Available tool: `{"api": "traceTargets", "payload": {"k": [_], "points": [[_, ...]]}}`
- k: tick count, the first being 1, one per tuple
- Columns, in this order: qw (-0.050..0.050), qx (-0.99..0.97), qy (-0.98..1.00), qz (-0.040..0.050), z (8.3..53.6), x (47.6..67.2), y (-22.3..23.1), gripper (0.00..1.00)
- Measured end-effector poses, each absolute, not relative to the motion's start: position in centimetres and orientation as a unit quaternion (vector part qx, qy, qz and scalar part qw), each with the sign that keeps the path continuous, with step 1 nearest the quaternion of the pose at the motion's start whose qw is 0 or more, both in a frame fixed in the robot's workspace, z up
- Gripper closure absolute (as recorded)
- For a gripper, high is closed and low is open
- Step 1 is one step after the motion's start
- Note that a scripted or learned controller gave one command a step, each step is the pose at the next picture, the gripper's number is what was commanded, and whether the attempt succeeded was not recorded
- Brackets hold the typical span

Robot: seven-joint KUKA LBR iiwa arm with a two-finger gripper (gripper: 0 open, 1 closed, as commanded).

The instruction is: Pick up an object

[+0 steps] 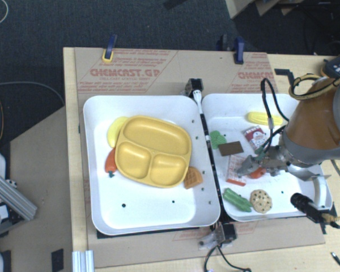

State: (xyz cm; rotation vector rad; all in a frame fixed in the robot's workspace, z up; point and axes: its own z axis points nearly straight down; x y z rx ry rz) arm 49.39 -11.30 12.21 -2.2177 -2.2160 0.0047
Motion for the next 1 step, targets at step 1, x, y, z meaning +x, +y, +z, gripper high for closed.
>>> {"api": "traceTargets", "payload": {"k": [1], "points": [[0.002,-0.707,-0.707,-0.0023,8.65,49.58,-11.1,0.0]]}}
